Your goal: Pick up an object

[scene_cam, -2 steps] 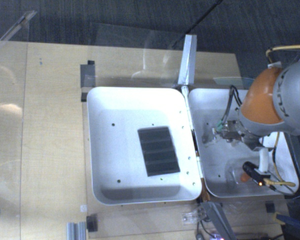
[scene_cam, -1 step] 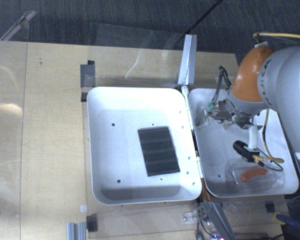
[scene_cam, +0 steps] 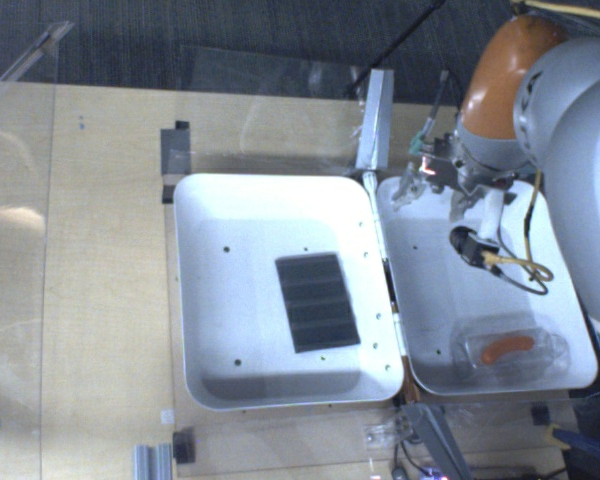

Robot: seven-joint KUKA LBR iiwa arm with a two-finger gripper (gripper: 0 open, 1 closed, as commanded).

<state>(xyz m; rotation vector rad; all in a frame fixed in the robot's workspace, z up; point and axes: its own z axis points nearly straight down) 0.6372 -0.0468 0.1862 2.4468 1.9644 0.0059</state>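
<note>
While the wooden bench point(scene_cam: 100, 298) bore both bins, a ribbed dark slab point(scene_cam: 318, 302) lay inside the left bin point(scene_cam: 205, 268); gripper point(scene_cam: 435, 178) state unclear.

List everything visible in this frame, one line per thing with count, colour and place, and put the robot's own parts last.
Bins: 2, white, side by side on the bench; left bin, right bin.
Ridged dark pad: 1, dark grey, lying flat near the middle of the left bin.
Clear packet with an orange item inside: 1, transparent with orange, near corner of the right bin.
Bench: 1, light wood, under both bins.
Clear panel: 1, transparent, standing behind the left bin.
Arm: 1, grey with an orange band, reaching in from the right over the right bin.
Gripper: 1, over the far end of the right bin; finger state unclear.
</note>
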